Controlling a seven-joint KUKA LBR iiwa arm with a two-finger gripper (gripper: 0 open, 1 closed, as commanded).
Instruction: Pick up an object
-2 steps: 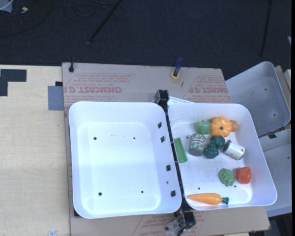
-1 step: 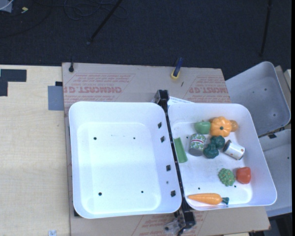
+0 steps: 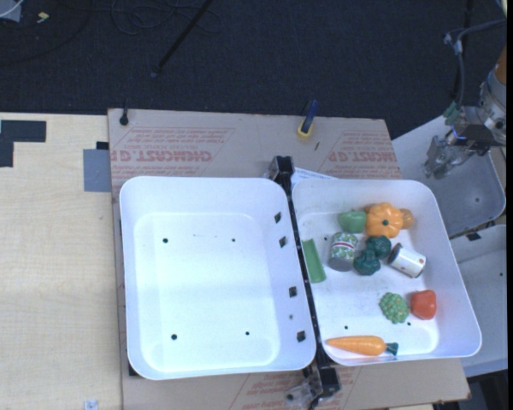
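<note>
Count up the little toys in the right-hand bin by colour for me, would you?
Orange: 2, the pumpkin and the carrot
Green: 4, the pepper, the dark broccoli, the flat bar and the bumpy light one
Red: 1, the tomato
White: 1, the cylinder
Grey: 1, the can
Total: 9

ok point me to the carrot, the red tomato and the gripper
carrot (image 3: pixel 356 345), camera view, middle of its orange body
red tomato (image 3: pixel 424 304), camera view, centre of its top
gripper (image 3: pixel 442 155), camera view, fingertip end, right of the bins
</note>
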